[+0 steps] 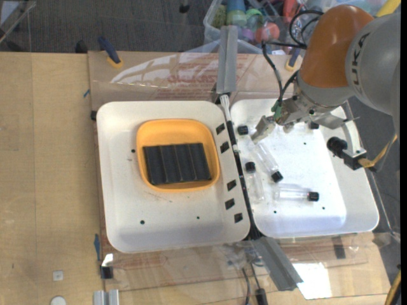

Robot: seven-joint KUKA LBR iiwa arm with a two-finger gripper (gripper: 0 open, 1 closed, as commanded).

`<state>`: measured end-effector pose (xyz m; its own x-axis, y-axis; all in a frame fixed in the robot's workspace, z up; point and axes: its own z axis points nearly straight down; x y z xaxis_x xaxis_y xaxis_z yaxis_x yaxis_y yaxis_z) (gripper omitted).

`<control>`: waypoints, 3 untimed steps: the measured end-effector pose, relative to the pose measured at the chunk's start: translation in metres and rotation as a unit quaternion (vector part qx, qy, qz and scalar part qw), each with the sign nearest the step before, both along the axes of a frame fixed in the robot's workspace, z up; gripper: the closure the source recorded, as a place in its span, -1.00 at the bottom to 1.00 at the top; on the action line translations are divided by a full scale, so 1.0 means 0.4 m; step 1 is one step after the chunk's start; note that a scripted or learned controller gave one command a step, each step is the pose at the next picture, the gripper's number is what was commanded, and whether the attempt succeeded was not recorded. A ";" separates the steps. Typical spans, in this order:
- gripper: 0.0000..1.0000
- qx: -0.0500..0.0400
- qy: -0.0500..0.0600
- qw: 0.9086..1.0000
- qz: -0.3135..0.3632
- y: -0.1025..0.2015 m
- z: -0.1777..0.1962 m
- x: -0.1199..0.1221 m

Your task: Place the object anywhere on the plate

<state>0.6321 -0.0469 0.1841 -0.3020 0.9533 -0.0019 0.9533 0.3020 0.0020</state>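
plate (177, 132) in left bin (121, 208) on tan bench (38, 170).

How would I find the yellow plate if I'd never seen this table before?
Look at the two white bins; take the left bin, away from the grey and orange arm. The yellow plate sits in its upper middle. It is the one brightly coloured thing there, a rounded square with a dark ribbed block lying on it.
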 end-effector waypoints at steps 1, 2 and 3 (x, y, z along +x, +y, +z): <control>-1.00 0.000 0.000 1.000 0.021 -0.121 0.042 0.088; 1.00 -0.001 -0.002 1.000 0.022 -0.118 0.066 0.091; 1.00 -0.001 -0.002 0.988 0.156 -0.137 0.125 0.090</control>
<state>0.6680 -0.1016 0.2342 -0.5810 0.8139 -0.0048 0.8139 0.5810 0.0040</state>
